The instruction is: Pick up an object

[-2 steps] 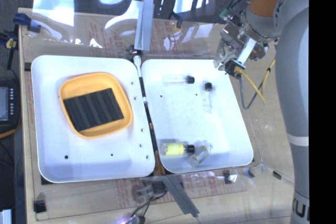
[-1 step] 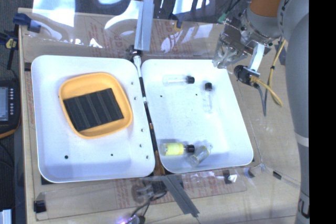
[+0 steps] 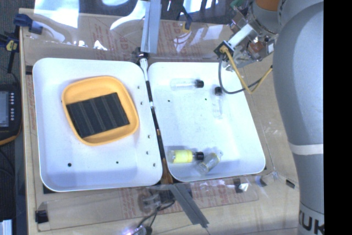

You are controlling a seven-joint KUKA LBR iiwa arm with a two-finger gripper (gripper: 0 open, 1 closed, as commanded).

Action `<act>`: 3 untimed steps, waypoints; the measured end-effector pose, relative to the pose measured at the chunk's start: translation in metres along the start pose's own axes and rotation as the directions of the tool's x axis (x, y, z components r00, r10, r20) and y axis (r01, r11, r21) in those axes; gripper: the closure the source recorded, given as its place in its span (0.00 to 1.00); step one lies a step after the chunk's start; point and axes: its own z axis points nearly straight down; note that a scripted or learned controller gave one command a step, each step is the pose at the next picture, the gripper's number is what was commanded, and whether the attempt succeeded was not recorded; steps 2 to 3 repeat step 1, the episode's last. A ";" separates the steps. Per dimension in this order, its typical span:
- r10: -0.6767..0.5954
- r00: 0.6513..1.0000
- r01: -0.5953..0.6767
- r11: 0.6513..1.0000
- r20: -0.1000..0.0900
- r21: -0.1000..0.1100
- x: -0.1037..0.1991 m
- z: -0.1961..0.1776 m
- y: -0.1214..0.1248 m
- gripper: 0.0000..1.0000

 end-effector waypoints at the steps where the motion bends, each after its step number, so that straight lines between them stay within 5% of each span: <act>1: -0.391 0.920 0.391 0.920 0.002 0.003 -0.054 -0.006 -0.009 1.00; 3: -0.391 0.920 0.391 0.920 0.002 0.003 -0.054 -0.006 -0.009 1.00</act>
